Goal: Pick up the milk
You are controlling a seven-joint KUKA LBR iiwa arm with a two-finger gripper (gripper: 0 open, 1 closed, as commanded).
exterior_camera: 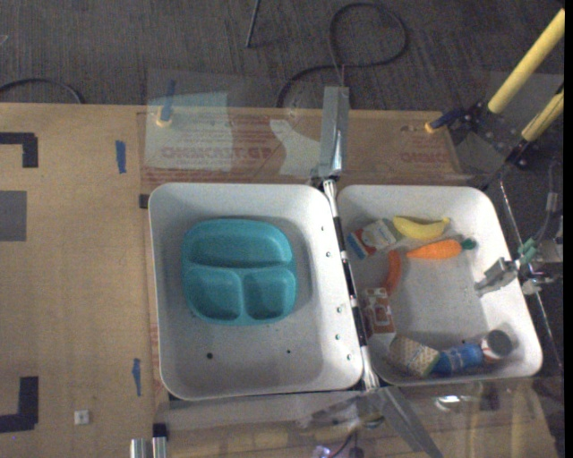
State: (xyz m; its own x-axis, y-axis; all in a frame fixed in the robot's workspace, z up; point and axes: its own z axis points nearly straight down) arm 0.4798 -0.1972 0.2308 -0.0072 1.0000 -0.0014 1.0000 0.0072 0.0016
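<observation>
Lying on its side in the far left corner of the right white plastic bin [501,210], the small white milk carton with a red end [374,237] looks light and thin-walled; it would likely crush, so gripping across its flat sides seems best. Just beside the carton lie a yellow toy banana [421,226] and an orange toy carrot [437,250]. Well apart from the carton, at the bin's right wall, the tool [498,275] hovers; how far it is open I cannot tell.

Grey carpet floor [107,36] beyond plywood bench [63,295]; black cables [367,27] looped on carpet, blue tape strip [120,156] on bench.
</observation>
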